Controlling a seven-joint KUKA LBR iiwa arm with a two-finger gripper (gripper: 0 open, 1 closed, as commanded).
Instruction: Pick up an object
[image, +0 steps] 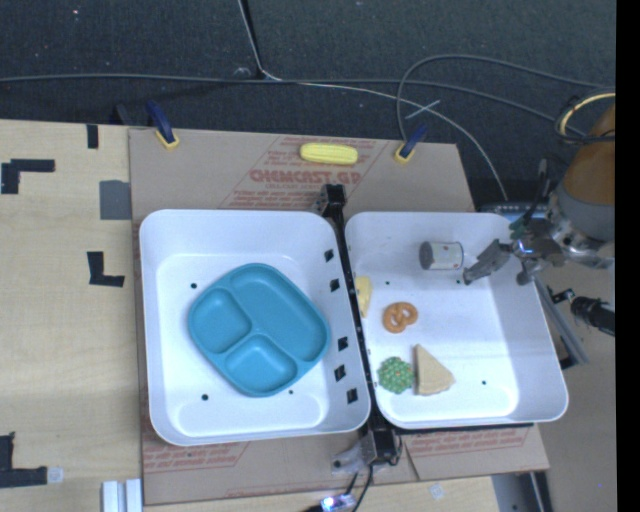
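The gripper (497, 262) hangs over the upper right part of the right bin (520, 385), reached in from the right under the arm's orange band (590, 172); its dark fingers are spread apart with nothing between them, one finger (484, 266) pointing down-left toward the bin floor; just left of that finger, apart from it, a small grey cylinder (441, 255) lies on its side near the bin's back wall; below it, toward the middle of the bin, sits a brown pretzel (399, 317); against the left wall rests a pale yellow piece (364, 296), too small to identify; near the front left corner a green bumpy ball (395, 375) touches a tan wedge (433, 371) to its right; the left bin (165, 400) holds a blue divided tray (258, 328) lying flat and turned at a slant; behind the bins, on the cardboard sheet (200, 170), lies a yellow corn-like object (328, 153), well apart from everything in the bins
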